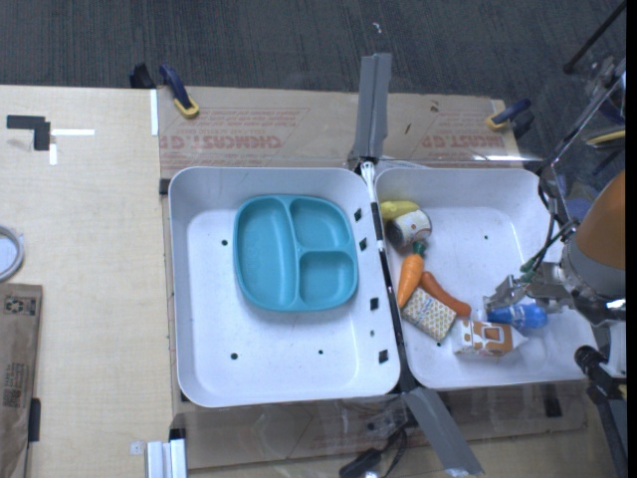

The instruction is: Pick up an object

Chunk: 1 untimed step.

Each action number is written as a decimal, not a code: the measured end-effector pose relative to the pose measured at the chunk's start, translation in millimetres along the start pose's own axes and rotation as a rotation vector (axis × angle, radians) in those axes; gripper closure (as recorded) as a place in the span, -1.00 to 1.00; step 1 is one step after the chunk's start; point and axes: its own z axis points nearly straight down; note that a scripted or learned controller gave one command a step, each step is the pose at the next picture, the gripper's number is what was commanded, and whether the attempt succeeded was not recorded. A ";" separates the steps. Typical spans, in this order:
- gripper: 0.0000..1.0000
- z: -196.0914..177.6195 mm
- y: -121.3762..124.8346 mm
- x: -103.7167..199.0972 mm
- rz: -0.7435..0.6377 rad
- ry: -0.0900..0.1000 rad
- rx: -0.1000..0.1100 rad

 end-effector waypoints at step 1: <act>1.00 -9.6 1.3 -1.3 0.003 -0.002 -0.002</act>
